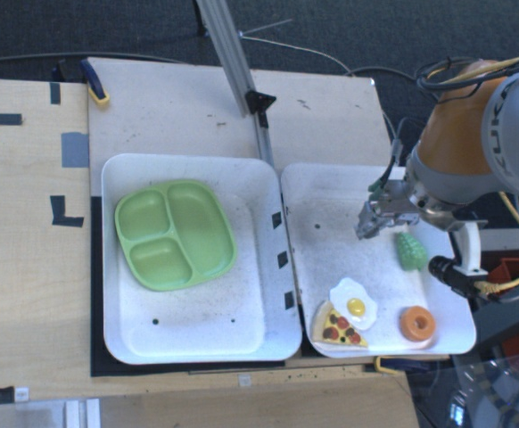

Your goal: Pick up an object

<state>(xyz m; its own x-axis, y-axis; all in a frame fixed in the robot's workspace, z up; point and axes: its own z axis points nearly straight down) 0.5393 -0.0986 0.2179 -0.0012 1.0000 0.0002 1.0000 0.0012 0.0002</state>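
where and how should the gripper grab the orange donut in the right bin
Come straight down from above and close across the donut's outer ring, since it seems to lie flat with its hole facing up. Set the fingers on its near and far sides: the bin's right wall is close on one side and the fried egg sits on the other.

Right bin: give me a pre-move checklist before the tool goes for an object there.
1. Targets present: ok. A green toy, fried egg, pizza slice and orange donut lie in the right bin.
2. Tool position: ok. The tool is over the right bin, left of the green toy.
3. Nearest target: ok. The green toy lies closest, apart from the others.
4. Clutter: not ok. Egg and pizza slice touch or overlap.
5. Tool carrying anything: cannot tell.
6. Left bin: ok. It holds a green divided plate, away from the tool.
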